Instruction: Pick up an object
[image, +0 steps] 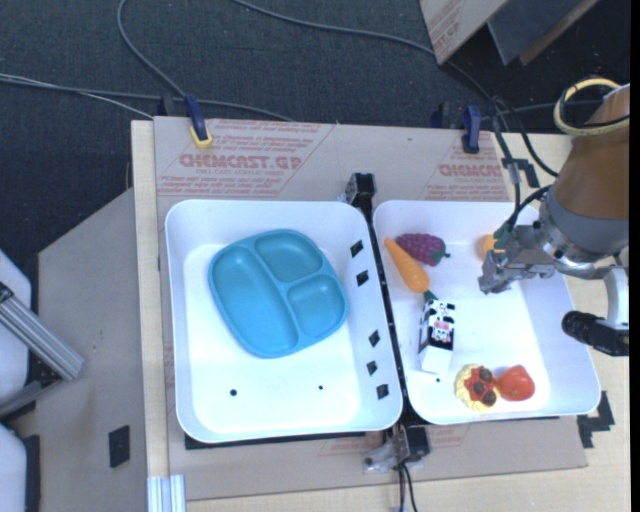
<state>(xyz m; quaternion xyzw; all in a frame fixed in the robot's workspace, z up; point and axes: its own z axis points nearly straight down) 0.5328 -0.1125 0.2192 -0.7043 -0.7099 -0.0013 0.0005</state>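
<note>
I'm seeing the gripper (497, 272) hanging over the right bin (560, 395) at the frame's right; I cannot tell how it is set. Left of it the grapes (421, 247) and carrot (406, 266) are lying touching. The carton (437, 334) is sitting lower, the pizza (477, 386) and tomato (515, 382) at the bottom. The blue tray (277, 291) is resting in the left bin (190, 330).

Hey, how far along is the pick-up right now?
Nothing looks picked yet. The carrot, grapes, cow-print carton, pizza slice and tomato all lie in the right bin. In hand: the claw hangs over that bin's upper right, nothing visibly gripped. Left: descend, grasp, lift.
</note>
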